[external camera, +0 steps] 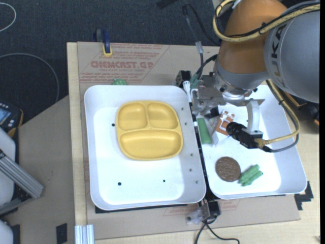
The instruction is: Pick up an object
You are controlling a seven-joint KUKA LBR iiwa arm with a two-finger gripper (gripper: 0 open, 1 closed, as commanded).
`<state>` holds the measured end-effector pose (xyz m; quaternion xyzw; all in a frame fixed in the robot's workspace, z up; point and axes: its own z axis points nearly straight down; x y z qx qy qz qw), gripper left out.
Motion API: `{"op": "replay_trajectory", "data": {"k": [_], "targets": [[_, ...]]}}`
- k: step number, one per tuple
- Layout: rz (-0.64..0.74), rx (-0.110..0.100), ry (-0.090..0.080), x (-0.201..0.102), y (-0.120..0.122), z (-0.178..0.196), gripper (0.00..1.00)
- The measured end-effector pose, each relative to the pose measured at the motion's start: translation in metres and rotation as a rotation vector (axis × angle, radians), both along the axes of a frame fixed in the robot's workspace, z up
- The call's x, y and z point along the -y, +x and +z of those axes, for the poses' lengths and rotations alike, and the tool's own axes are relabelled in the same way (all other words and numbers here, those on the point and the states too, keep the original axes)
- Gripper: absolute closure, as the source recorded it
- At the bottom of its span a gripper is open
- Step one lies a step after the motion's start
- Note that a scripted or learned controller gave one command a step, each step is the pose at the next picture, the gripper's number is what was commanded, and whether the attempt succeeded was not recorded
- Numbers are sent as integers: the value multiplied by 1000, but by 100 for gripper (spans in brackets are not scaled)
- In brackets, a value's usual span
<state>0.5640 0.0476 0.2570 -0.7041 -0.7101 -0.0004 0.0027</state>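
In the right bin, several small things lie near the arm's working end. A green bar lies lengthwise just inside the bin's left wall, close under the gripper. Just to its right sits a small orange and white piece, partly covered by the gripper's metal parts. Nearer the front of the bin lies a brown disc, and just right of it, close to touching, a ridged green piece lies at a slant. The gripper hangs low over the back left part of this bin, above the green bar and the orange piece; its fingers are hidden among brackets and cables, so I cannot tell how far apart they stand or whether anything is between them. A black fitting with a yellow cable juts out to the right of the wrist, over the bin's middle. The arm rises from there toward the upper right, grey, with its orange band just above the wrist. The left bin touches the right one along their shared edge and holds a yellow divided plate, set upright in the back half, two small wells behind one large one. Both bins rest on a brown board printed with red lettering, with a blue clamp at its back edge.
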Motion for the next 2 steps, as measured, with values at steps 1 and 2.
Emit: {"op": "replay_trajectory", "data": {"k": [1,2], "targets": [[-8,13,-3,32,-87,141,100],[-4,7,-4,-14,-70,139,100]]}}
